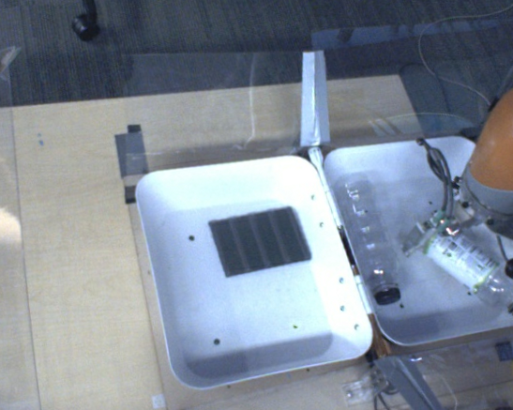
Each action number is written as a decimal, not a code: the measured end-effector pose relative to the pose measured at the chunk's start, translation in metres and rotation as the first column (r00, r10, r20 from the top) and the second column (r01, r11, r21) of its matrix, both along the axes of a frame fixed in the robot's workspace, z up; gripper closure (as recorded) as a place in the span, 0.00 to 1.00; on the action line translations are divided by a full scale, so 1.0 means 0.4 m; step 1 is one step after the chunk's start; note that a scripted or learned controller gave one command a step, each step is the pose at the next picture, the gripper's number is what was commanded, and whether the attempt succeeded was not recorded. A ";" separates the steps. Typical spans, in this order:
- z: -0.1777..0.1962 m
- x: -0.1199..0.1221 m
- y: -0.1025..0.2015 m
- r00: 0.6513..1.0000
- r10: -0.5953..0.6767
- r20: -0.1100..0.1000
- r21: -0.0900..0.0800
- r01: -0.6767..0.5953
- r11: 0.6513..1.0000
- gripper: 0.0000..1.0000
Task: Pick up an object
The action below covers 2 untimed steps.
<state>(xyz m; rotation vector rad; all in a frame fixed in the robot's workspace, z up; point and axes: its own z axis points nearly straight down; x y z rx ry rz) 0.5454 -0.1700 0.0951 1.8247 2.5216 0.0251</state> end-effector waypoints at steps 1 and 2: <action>0.032 0.010 0.005 1.000 0.003 0.011 0.000 -0.003 1.000 1.00; 0.228 0.126 0.144 1.000 0.020 -0.023 0.003 -0.020 1.000 1.00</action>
